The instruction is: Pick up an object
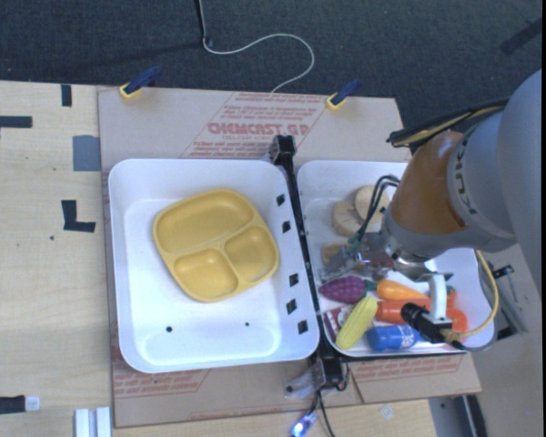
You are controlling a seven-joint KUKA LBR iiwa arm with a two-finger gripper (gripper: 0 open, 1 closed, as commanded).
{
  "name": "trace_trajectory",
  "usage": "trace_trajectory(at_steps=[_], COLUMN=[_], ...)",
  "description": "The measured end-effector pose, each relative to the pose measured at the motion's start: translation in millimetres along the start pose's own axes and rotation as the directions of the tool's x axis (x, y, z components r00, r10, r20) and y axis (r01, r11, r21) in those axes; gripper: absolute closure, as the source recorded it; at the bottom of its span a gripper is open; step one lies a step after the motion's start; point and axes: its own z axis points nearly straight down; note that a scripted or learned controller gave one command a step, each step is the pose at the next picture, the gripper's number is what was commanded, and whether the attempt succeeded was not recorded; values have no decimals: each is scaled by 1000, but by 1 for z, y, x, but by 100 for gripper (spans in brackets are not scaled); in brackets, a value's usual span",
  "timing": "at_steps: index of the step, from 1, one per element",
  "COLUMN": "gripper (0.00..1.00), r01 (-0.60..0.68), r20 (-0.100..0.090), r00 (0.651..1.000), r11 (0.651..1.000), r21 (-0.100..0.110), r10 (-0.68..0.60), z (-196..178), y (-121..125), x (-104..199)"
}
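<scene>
At the near wall of the right bin [320,189], a blue container [391,338] lies on its side. Just left of it, a yellow corn cob [357,322] lies at a slant. Directly behind the blue container is an orange-red item [393,313]. Behind that, an orange carrot [402,290] lies crosswise. A purple grape cluster [343,289] sits left of the carrot, just beyond the upper end of the corn cob.

The end effector [355,257] is positioned low inside the right bin, immediately behind the grape cluster and near the bin's left wall. The wrist overhangs it, so it cannot be determined whether it is open or closed. The grey arm [496,176], with its orange band [428,185], enters from the right and covers the right half of this bin. Beyond the end effector, round tan pieces [353,211] rest in the far left part of the bin.

The left bin [209,330] holds a yellow three-compartment plate [217,242], lying flat around its middle. Both bins sit side by side on a cardboard sheet [255,126] with red print, laid on the desk [36,244]. Two yellow-and-blue clamps [138,82] [344,91] grip the sheet's far edge. Beyond them, a white cable [259,44] loops across dark carpet [391,25].
</scene>
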Motion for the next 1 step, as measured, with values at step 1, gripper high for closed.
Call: trace_trajectory(at_steps=[1], gripper=[100], r01=[1], r20=[1], r00=[1000], r11=[1000], r21=[-6], r10=[-1], z=[-14], y=[4], x=[0])
